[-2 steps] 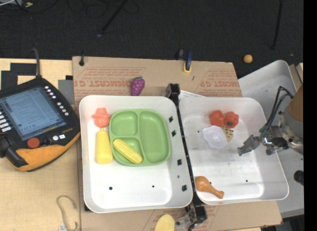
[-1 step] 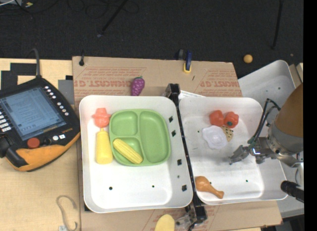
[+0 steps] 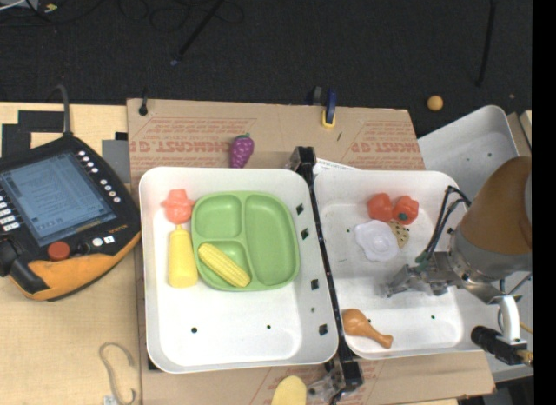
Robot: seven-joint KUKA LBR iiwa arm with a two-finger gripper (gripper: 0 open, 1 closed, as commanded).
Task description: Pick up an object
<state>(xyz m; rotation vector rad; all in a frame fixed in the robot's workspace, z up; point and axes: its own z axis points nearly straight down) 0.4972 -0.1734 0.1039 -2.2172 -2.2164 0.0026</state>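
Grey metal, the hand [image 3: 401, 283] sits low at the right of the frame, over the right shallow white bin [image 3: 434, 335]; whether it is apart or together I cannot tell. The red plastic pepper [image 3: 392, 209] lies above it, the tan toy drumstick [image 3: 366, 328] below, both apart from it.

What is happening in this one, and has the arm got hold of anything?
The arm's gripper is down inside the right bin, over bare floor, with nothing visibly between its fingers. A chicken drumstick, a red pepper and a clear lid lie around it. The left bin holds a green divided plate with corn on it.
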